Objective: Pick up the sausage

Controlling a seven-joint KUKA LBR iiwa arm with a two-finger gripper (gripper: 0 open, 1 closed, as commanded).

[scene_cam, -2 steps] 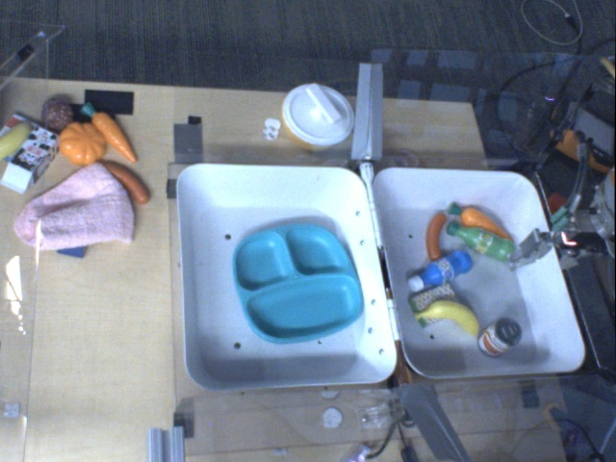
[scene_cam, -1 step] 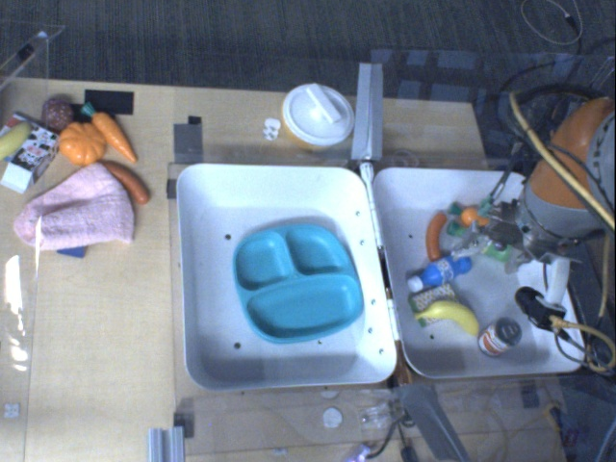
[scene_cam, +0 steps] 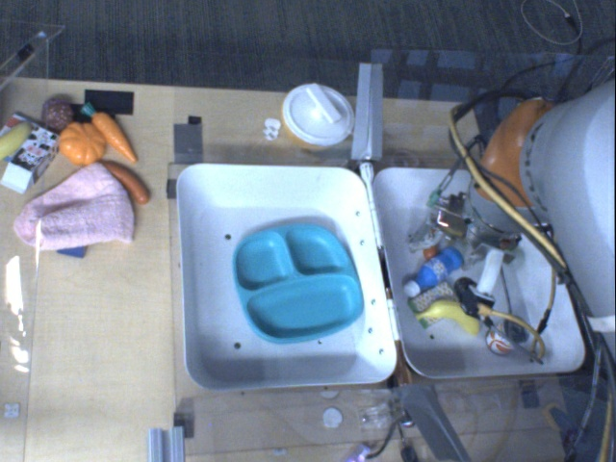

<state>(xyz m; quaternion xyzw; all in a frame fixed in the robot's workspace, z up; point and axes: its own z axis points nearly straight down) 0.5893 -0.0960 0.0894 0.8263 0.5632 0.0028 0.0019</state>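
sausage (scene_cam: 128, 181) on bench beside pink cloth (scene_cam: 77, 212), arm (scene_cam: 568, 162) over right bin (scene_cam: 404, 258)

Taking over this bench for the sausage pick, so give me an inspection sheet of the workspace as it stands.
Surface: wooden bench bearing a left bin and a right bin.
Job's things: sausage lies on the bench left of the bins, beside a pink cloth.
Clutter: blue divided tray in left bin; banana and blue bottle in right bin; toy carrot, white lid.
Grippers: gripper over right bin, finger state unclear.
Cables: black and yellow cables on the arm.
Surroundings: dark floor.
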